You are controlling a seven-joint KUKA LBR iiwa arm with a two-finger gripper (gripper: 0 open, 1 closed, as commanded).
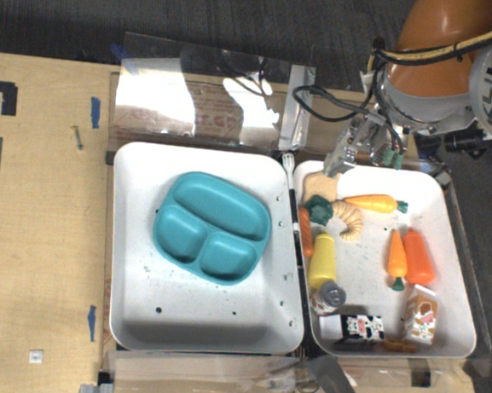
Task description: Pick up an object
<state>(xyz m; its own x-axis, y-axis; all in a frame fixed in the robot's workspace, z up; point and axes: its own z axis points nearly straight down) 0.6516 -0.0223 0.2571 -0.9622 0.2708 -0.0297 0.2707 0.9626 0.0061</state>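
Carrot [371, 202] — unheld, lying flat near right bin's [459, 253] back wall; gripper [345, 161] above, finger state indeterminate — best approached squarely across its width.

Arm [447, 55] reaches in from right (orange band up), pincer [339, 163] down.

My gripper [345, 160] hangs over the right bin's [459, 253] far-left corner; the divided tray [212, 225] lies in the left bin [133, 310].
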